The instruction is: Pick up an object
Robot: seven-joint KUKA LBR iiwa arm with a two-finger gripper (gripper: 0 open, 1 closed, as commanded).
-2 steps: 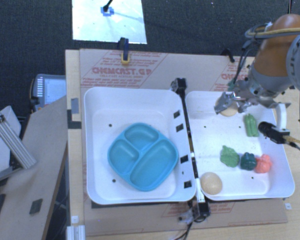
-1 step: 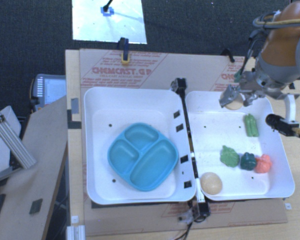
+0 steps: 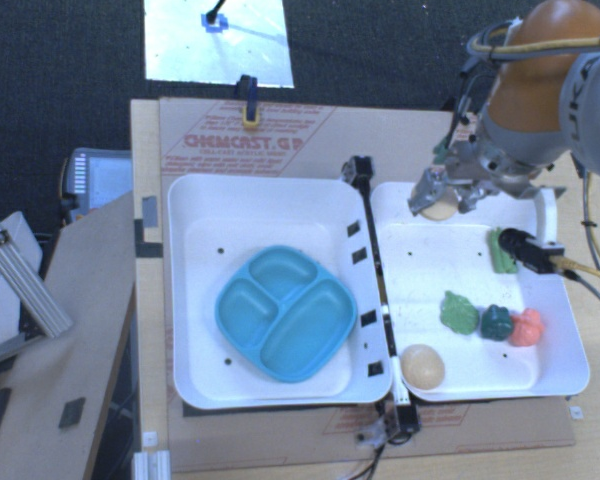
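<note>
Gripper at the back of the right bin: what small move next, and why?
Probably a short, straight lift to test the grasp. The gripper sits at the far edge of the right white bin, right over a pale beige rounded object that peeks out beneath it. Whether the object is actually pinched can't be told, so raising slightly would show it.

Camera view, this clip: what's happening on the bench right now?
A grey arm with an orange band reaches in from the right, its gripper low over the far edge of the right bin, right at a pale tan object. Whether it has hold of that object can't be told. Elsewhere in that bin lie a cream egg-shaped piece, a light green toy, a dark green one and a pink one. The left bin holds a blue divided plate.
</note>
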